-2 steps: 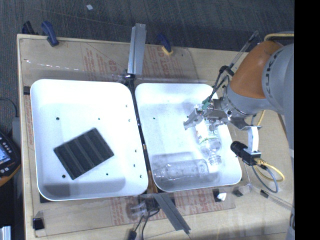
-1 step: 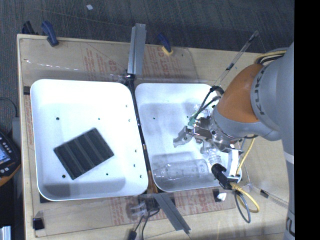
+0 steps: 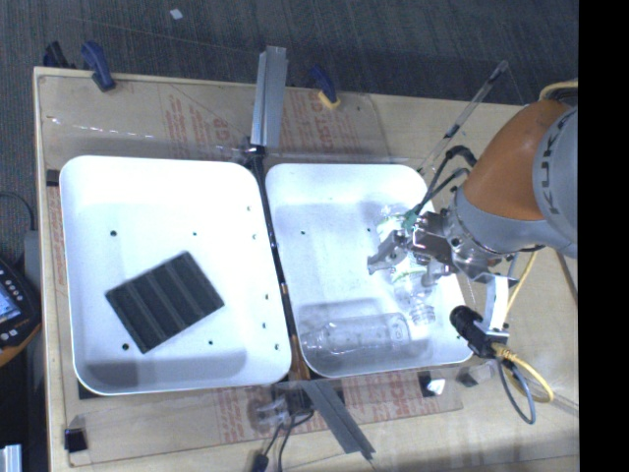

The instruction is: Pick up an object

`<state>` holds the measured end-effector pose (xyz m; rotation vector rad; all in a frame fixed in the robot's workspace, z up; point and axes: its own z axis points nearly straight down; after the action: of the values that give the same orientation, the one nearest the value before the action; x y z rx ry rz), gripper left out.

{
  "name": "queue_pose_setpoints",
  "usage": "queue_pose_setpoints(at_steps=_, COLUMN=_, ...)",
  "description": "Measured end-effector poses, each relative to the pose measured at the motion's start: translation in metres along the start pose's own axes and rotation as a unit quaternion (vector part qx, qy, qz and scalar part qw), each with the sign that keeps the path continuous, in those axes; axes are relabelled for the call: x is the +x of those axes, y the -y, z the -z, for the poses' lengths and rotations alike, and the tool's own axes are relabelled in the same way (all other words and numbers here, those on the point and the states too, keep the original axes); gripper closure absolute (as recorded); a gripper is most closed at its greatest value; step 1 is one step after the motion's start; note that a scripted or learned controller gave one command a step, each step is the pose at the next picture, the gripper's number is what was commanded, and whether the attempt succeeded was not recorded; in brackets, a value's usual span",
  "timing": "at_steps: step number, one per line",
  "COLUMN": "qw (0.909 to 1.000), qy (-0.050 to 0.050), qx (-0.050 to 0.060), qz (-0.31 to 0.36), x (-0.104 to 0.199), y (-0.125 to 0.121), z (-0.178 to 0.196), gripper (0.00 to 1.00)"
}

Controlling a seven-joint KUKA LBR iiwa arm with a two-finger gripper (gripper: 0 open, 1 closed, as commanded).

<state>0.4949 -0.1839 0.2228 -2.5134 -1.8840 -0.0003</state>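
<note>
My hand (image 3: 405, 256) hovers low in the right bin (image 3: 324, 190); I cannot tell its grip. The clear plastic bottle (image 3: 356, 333) lies just below; I'd centre over its middle first.

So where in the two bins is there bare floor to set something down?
Left bin: bare above and right of the dark ribbed pad. Right bin: bare upper-left; crowded right and bottom by the gripper and clear bottle.

Red printed lettering runs in strips along the bench surface (image 3: 324, 401) around the two white bins, near the top edge and below the bins, but it is too small and blurred to read. No other text is legible.
</note>
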Motion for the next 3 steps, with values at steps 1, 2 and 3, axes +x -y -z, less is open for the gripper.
queue_pose_setpoints(at_steps=1, qw=0.9764, qy=0.001, qx=0.0, qz=0.216, x=-0.008, y=-0.009, z=0.006, gripper=0.0)
queue_pose_setpoints(at_steps=2, qw=0.9808, qy=0.0, qx=0.002, qz=0.195, x=0.001, y=-0.075, z=-0.054, gripper=0.0)
queue_pose_setpoints(at_steps=3, qw=0.9956, qy=-0.001, qx=0.004, qz=0.094, x=-0.012, y=-0.056, z=-0.061, gripper=0.0)
